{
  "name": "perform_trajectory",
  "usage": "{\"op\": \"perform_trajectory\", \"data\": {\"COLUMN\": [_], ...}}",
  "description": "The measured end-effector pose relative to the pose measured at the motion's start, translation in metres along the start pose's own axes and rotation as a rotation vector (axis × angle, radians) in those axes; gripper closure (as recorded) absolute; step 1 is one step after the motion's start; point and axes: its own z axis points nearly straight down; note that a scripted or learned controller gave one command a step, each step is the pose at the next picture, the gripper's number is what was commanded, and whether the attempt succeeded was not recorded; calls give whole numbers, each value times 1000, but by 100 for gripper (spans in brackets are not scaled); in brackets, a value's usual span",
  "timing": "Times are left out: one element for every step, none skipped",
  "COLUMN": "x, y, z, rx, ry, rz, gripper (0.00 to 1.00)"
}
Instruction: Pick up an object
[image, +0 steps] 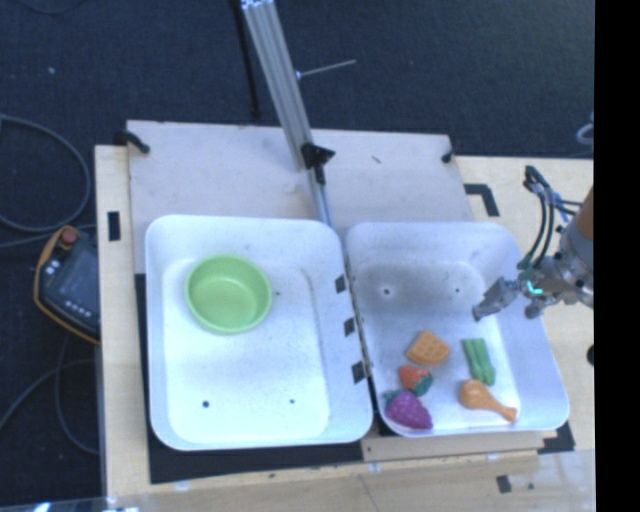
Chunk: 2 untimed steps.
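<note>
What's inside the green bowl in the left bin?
The green bowl shows nothing but its own green inside. The bit of left bin floor under it is covered, so what lies there cannot be told.

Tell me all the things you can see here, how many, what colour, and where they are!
bins: 2, white, side by side on the bench
bowl: 1, green, left bin, upper left part
waffle toy: 1, orange, right bin, middle
green toy: 1, green, right bin, right of the waffle toy
strawberry toy: 1, red, right bin, below the waffle toy
grapes toy: 1, purple, right bin, near its bottom edge
drumstick toy: 1, orange, right bin, lower right
pendant: 1, orange and black, on the floor left of the bench
gripper: 1, grey, above the right bin's right side
</note>
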Motion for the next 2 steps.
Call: {"op": "perform_trajectory", "data": {"x": [-2, -3], "y": [3, -4], "z": [42, 86], "rx": [5, 5], "ry": [-2, -1], "rz": [4, 3], "gripper": [0, 0]}}
